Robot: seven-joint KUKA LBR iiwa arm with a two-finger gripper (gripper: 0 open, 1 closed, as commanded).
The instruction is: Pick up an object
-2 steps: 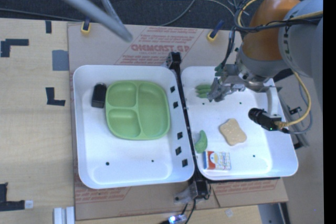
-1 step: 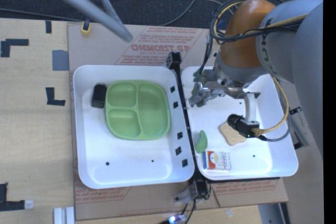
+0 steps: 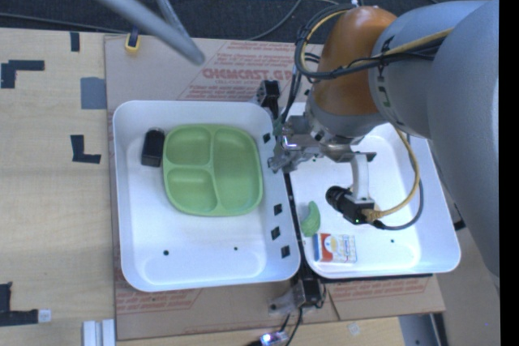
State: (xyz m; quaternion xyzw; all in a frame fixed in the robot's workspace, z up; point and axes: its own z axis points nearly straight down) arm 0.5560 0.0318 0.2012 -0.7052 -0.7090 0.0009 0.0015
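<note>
Watching remotely, I saw the gripper (image 3: 293, 148) hang over the far left corner of the right white bin (image 3: 430, 243), and I could not tell whether it was released or clenched. A small green leaf-shaped piece (image 3: 310, 216) lay by that bin's left wall, apart from the gripper, just beside a white printed packet (image 3: 335, 247) at the near edge.

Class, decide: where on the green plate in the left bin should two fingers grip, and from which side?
Probably the raised rim on the view's right, from above: the plate lies flat, looks too wide to span, and a black block crowds its left edge.
</note>
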